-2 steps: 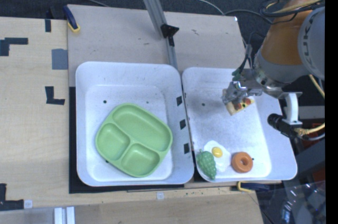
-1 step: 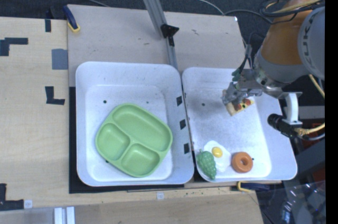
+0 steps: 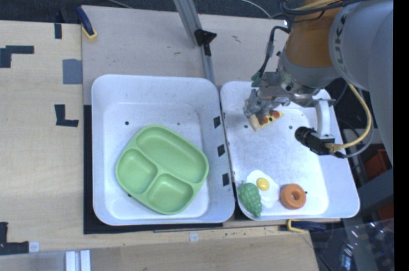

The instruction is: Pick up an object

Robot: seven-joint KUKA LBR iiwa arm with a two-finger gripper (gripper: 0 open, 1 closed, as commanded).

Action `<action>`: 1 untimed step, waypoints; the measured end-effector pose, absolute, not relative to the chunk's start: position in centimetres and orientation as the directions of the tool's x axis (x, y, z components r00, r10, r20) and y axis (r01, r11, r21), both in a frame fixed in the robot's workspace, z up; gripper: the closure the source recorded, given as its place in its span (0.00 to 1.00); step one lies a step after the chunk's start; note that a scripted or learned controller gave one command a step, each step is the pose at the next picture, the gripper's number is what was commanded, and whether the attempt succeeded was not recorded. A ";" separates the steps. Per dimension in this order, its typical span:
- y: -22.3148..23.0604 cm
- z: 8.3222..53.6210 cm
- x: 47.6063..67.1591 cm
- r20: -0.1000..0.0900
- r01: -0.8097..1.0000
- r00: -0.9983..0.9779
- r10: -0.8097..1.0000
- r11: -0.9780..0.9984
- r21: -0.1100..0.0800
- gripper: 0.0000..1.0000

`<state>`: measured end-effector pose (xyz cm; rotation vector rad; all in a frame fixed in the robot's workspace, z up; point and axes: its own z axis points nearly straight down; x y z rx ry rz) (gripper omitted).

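Your gripper (image 3: 261,111) hung at the right bin's (image 3: 319,199) far end with a small toy (image 3: 264,119) between its fingers. You needed to lift straight and slowly, since that grasp looked shallow.

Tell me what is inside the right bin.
The right bin holds a fried egg, a green vegetable, a donut and a small toy under the gripper. The arm covers the bin's far corner.
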<state>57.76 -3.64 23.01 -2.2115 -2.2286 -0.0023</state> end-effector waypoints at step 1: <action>2.3 23.5 59.8 0.003 1.000 -0.008 1.000 0.008 0.000 1.00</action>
